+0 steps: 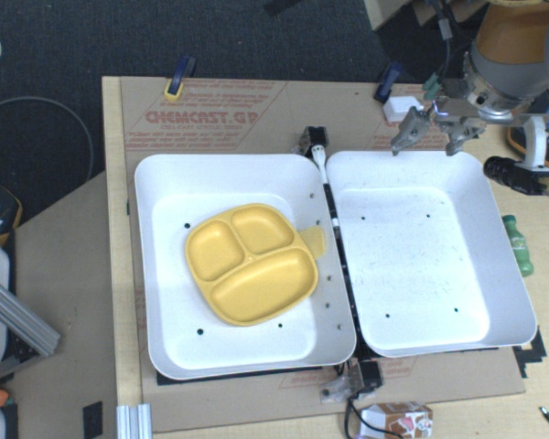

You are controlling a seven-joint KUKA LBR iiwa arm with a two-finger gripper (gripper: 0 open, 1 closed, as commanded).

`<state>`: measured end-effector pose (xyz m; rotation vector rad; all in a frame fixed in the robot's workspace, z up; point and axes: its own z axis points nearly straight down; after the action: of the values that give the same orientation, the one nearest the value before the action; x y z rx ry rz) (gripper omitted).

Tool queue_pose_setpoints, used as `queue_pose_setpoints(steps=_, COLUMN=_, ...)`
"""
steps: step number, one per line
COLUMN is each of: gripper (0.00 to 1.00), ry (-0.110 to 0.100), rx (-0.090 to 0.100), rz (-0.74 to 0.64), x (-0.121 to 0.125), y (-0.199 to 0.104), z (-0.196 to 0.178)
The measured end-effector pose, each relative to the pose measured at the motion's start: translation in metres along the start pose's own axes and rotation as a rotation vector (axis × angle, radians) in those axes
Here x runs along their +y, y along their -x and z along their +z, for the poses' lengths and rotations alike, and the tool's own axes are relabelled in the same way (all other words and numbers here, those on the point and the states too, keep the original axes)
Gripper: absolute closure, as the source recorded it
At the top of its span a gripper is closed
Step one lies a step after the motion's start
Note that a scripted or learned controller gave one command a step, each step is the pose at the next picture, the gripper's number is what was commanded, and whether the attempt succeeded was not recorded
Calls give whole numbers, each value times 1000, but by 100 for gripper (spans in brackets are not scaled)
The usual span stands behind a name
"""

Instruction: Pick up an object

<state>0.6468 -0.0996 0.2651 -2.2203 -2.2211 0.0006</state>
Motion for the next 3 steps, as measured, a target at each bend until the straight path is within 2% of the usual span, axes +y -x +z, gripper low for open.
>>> queue_pose_setpoints(steps=1, gripper=0, ry=23, rx=3, rz=-11, x=-48, y=-86, z=-162)
queue_pose_setpoints(steps=2, gripper=0, ry=13, rx=3, rz=-8, x=-102, y=-141, z=-244)
queue_pose_setpoints(steps=3, gripper=0, ry=7, rx=2, rz=-5, x=-168, y=-166, z=-270)
